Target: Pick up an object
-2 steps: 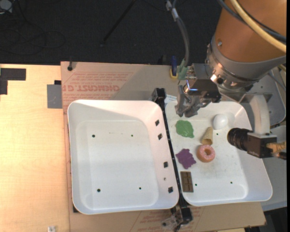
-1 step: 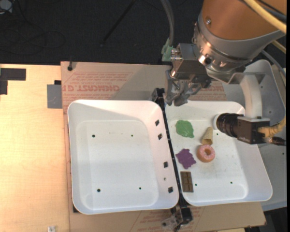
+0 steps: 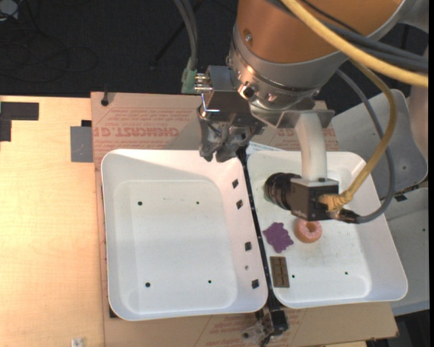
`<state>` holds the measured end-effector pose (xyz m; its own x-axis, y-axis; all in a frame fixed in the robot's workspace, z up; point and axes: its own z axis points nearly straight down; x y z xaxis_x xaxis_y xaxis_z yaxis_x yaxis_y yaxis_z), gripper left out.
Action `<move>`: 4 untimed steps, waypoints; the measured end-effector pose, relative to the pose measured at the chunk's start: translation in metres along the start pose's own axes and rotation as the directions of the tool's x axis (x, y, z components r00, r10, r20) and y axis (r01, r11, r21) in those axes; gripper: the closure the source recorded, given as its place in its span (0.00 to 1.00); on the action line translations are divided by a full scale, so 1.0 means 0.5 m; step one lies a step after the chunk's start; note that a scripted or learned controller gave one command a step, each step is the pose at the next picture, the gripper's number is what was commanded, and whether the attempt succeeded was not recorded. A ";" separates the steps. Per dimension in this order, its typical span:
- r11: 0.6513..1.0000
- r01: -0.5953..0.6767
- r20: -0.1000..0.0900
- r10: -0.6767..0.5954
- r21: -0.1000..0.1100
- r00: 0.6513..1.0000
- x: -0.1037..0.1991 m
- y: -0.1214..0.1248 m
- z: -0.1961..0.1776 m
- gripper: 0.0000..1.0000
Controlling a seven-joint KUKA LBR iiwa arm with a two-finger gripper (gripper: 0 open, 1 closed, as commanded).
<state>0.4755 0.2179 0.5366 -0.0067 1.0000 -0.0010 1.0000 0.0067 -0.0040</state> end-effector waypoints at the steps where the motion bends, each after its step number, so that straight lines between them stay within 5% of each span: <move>1: 1.000 -0.007 0.000 0.007 -0.006 1.000 0.053 0.191 -0.003 1.00; 2: 1.000 -0.008 0.003 0.008 0.003 1.000 0.049 0.304 0.253 1.00; 3: 1.000 -0.008 0.006 0.008 0.013 1.000 0.025 0.303 0.570 1.00; 4: 1.000 -0.004 -0.007 0.004 -0.018 1.000 0.049 0.285 0.187 1.00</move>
